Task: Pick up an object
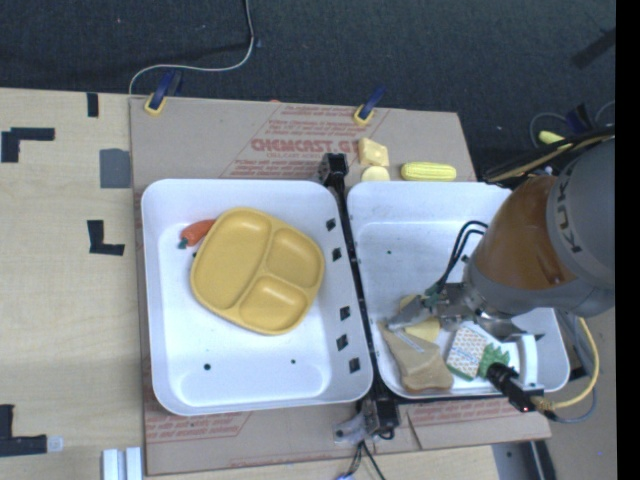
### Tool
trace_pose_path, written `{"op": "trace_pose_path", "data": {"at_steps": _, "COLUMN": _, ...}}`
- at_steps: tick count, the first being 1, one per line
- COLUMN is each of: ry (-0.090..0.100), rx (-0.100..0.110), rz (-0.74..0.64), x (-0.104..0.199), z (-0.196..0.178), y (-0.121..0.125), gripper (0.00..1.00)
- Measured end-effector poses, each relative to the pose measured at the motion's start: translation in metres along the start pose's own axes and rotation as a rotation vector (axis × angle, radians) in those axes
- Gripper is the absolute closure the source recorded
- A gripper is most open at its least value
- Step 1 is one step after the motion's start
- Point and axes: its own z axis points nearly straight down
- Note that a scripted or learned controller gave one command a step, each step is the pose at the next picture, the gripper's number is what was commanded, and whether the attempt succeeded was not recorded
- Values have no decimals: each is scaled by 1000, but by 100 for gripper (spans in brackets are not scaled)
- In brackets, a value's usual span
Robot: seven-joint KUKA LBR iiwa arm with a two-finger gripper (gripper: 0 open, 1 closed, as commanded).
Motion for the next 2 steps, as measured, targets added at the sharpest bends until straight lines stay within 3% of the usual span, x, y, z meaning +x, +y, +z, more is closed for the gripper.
{"op": "trace_pose_path", "data": {"at_steps": 1, "ry": -4, "rx": 14, "rz": -3, "x": 19, "z": 5, "y": 27, "gripper": 0}}
{"op": "trace_pose_path", "data": {"at_steps": 2, "ry": -3, "rx": 14, "rz": -1, "x": 19, "z": -5, "y": 26, "gripper": 100}}
